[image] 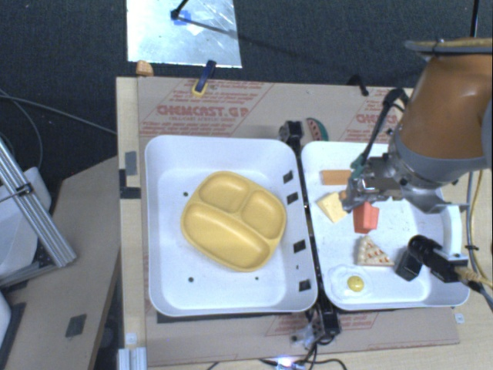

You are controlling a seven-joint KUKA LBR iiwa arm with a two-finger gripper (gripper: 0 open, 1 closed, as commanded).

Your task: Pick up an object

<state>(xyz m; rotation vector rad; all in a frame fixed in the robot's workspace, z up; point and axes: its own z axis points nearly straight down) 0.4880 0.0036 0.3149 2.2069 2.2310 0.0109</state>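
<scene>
I'm watching the arm [451, 106] reaching over the right bin [431, 295]. The left bin [166, 284] is holding a yellow divided plate [233, 220]. My gripper [360, 193] is hanging just above an orange-red block [366, 217]. Near it are lying a pale yellow wedge [332, 206], a pizza slice [373, 252], an orange bar [335, 177], a fried egg [354, 283].
</scene>
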